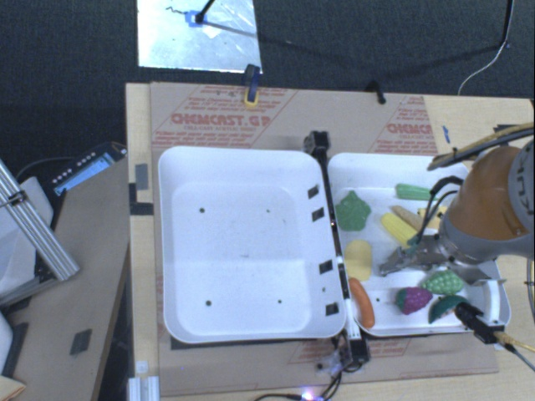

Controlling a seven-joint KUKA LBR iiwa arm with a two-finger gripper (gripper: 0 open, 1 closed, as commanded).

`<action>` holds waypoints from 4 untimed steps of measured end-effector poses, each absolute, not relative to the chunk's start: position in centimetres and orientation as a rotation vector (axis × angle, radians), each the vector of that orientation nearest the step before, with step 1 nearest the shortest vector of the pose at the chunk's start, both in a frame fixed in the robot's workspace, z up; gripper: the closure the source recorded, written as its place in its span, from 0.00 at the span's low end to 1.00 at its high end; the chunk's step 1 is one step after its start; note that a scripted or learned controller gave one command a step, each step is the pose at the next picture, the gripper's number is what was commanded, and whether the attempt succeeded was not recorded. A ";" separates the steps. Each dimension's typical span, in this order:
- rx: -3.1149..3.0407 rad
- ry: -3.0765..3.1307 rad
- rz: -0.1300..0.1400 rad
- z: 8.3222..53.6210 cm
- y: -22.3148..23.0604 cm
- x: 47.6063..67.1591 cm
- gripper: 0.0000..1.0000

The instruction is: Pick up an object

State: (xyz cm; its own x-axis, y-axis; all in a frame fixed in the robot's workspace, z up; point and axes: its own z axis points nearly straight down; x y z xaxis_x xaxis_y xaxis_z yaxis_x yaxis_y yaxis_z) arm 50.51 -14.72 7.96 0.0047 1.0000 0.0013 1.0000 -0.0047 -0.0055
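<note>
**Inspector:** State the position of your gripper.

**Arm:** My gripper (399, 261) sits low in the right bin (376, 170), at the lower right of the frame, with my orange-banded wrist just above and to the right of it. Its metal fingers (391, 265) point left, toward the middle of the bin.

**Inspector:** Open or closed?

**Arm:** I cannot tell. The fingers blur together against the white floor, and I see nothing between them.

**Inspector:** List the objects.

**Arm:** All lie in the right bin. A green leafy vegetable (352, 210) rests near the bin's left wall. Below it lies a pale yellow piece (359, 259), and below that an orange carrot (363, 302) against the lower left corner. A yellow corn cob (398, 226) lies just above my gripper; a green pod (413, 192) lies higher up. Purple grapes (413, 299) sit just below my gripper, green grapes (444, 283) to their right, and a dark green piece (443, 307) beside those.

**Inspector:** The left bin?

**Arm:** The left bin (242, 241) stands just beside the right one on the desk (217, 115).
</note>
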 end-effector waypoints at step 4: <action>-2.214 -2.232 -0.006 19.6 4.7 62.0 1.00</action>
State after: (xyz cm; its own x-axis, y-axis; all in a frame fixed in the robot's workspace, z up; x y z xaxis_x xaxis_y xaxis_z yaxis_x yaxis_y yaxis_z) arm 61.98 4.70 19.59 -0.0082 1.0000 0.0011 1.0000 0.0082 0.0041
